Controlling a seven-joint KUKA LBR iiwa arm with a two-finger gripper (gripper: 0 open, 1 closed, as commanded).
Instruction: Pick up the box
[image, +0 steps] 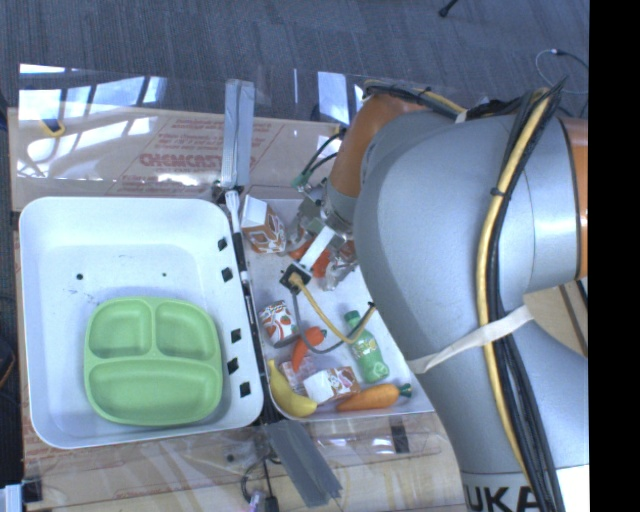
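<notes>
In the right bin (264, 286), beside the box (266, 236): cannot tell claw (322, 243) state, clenched or released; may shove box wallward, missing grasp.

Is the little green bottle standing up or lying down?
Lying down. The green bottle shows its whole side to the camera above, with its cap at one end, next to the carrot.

You see a white box (264, 232), orange-brown print, just beside the gripper (322, 248). Farther off: yellow banana (288, 393), orange carrot (368, 398), green bottle (365, 352). Well apart: pale-green plate (153, 360), white bin (120, 240).
</notes>
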